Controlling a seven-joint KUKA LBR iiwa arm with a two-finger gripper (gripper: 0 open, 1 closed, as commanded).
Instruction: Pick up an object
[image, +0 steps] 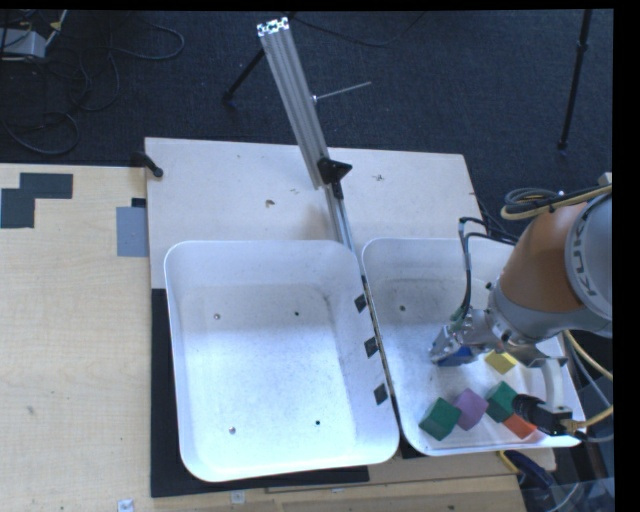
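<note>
Camera view is showing me the gripper (452, 347) hanging low in the right bin (420, 262), near a yellow block (501, 362); its grip I cannot tell.

Fixed overhead camera, slanted down, both bins (180, 270)

Two white bins (265, 262) were seen side by side, both faintly speckled with dark dots. In the right bin (415, 280), at its near right corner, a dark green block (438, 418), a purple block (470, 409), a second green block (500, 402), a yellow block (501, 362) and an orange-red piece (519, 427) were shown. The arm (565, 270) was coloured grey with an orange band. Pale wood was seen on the bench (70, 350), marked with grey patches at far left.
</note>
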